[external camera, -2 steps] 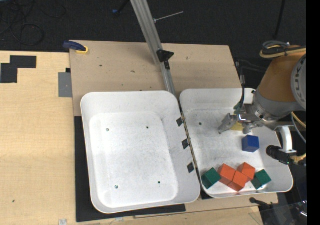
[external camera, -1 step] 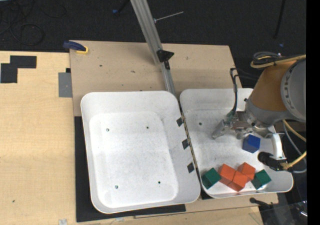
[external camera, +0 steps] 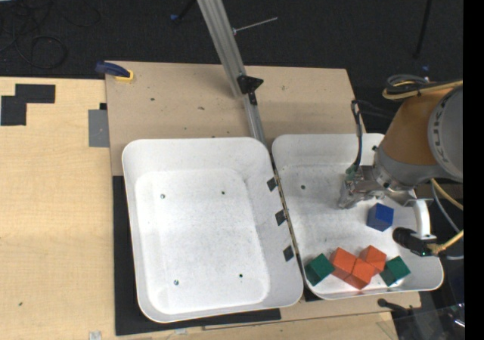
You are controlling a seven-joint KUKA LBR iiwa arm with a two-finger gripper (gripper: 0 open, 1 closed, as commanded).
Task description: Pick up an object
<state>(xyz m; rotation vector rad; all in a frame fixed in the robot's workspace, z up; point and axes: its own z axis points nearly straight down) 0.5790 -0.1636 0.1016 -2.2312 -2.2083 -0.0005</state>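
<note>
Two shallow white bins sit side by side on the tabletop (external camera: 181,104), the left bin (external camera: 200,229) at nine o'clock and the right bin (external camera: 318,172) at three. From three o'clock the arm (external camera: 412,138) reaches in, its claw (external camera: 352,193) low over the right bin's middle; whether it is released or clenched cannot be told. A blue cube (external camera: 380,217) lies just beside the claw at four o'clock. Along the bin's six o'clock edge cluster two green cubes (external camera: 320,267) (external camera: 395,270) flanking two orange cubes (external camera: 345,263) (external camera: 371,258).
</note>
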